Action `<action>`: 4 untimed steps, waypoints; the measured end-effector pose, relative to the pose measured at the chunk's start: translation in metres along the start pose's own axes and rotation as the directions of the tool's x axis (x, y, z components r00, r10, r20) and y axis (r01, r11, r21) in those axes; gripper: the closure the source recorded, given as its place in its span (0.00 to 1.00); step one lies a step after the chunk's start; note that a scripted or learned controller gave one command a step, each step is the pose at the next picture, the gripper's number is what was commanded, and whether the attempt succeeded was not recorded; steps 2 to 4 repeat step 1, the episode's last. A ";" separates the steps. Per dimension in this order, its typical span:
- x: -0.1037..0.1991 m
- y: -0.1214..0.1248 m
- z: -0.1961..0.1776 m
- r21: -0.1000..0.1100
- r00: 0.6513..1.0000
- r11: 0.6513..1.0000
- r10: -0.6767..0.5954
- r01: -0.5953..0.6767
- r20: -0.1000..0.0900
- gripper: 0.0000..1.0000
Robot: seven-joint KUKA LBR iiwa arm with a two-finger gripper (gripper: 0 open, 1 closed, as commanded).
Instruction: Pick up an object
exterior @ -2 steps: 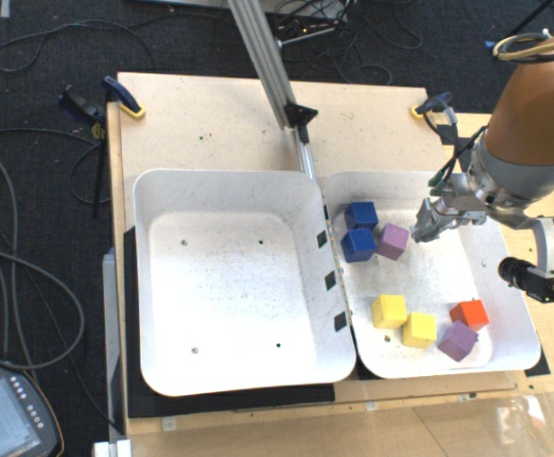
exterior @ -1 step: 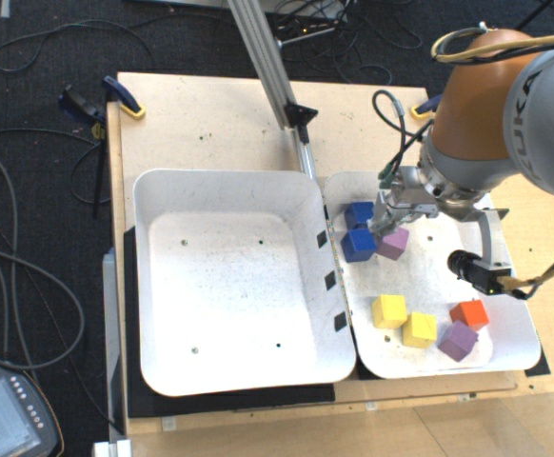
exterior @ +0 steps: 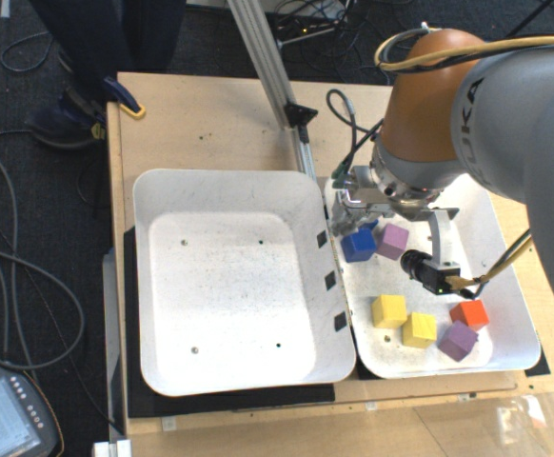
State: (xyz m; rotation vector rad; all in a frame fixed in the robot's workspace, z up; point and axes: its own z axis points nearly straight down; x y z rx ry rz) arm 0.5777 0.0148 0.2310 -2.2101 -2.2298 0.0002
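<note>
Two shallow white bins are set side by side on a wooden bench (exterior: 210,112). The left bin (exterior: 153,208) is speckled with dark marks. The right bin (exterior: 515,341) is occupied by six small blocks. A blue block (exterior: 358,246) is found at the bin's 10 o'clock, touching a light purple block (exterior: 393,241) at its 3 o'clock. Two yellow blocks are placed toward 6 o'clock: one yellow block (exterior: 388,310) and, just beside it at 4 o'clock, a second yellow block (exterior: 420,329). An orange block (exterior: 469,314) is located near 5 o'clock, with a darker purple block (exterior: 459,341) just below it. The gripper (exterior: 358,219) is lowered at the blue block's 12 o'clock, directly over it; whether it is wide, narrow or closed on anything cannot be told, as it is masked by the grey arm (exterior: 515,112) and its orange band (exterior: 429,93). A slanted metal rail (exterior: 263,55) is seen at the bench's 12 o'clock.
</note>
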 end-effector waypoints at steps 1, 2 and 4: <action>0.053 0.023 -0.010 -0.005 1.000 1.000 0.000 0.000 0.000 1.00; 0.053 0.023 -0.010 -0.005 1.000 1.000 0.000 0.000 0.000 1.00; 0.053 0.023 -0.010 -0.005 1.000 1.000 0.000 0.000 0.000 1.00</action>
